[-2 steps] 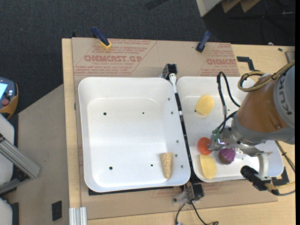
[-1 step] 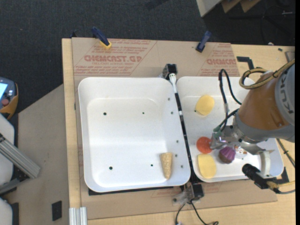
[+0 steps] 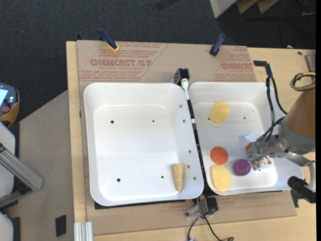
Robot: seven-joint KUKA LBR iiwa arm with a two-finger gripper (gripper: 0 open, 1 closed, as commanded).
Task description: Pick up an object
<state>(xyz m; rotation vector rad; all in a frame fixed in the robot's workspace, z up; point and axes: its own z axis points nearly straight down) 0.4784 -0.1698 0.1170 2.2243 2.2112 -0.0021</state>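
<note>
Jaws indistinct beside purple ball

Yellow piece: lay near the right bin's far wall.
Orange ball: sat mid-bin.
Purple ball: just beside it.
Second yellow piece: near front rim.
Cone: left bin, front corner.

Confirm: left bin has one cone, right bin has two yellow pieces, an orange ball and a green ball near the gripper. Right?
Not quite. The ball near the gripper is purple, not green, as the camera view shows. The rest holds: one cone in the left bin, two yellow pieces and an orange ball in the right bin.
</note>
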